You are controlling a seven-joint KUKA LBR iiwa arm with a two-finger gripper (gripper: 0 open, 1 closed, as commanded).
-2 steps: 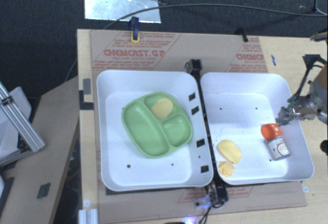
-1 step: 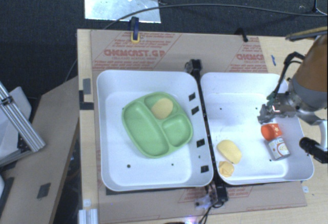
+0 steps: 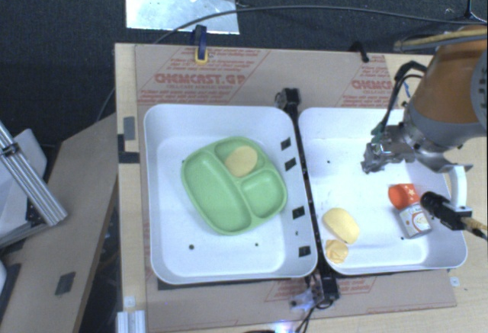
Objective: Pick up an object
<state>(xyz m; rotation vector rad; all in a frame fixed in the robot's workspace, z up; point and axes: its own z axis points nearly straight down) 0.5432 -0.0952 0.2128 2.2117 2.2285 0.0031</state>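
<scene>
Camera view: gripper (image 3: 377, 156) is hovering over the right bin (image 3: 335, 171), nothing lifted yet.
Yellow object (image 3: 341, 225) and orange object (image 3: 402, 194) are lying unpicked; the gripper's opening cannot be told.

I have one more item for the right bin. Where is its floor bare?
Bare floor: the right bin's far-left corner, between its left wall and the gripper, and the middle strip between the yellow pieces and the orange object. Crowded: the near-left corner and the right side by the arm.
</scene>
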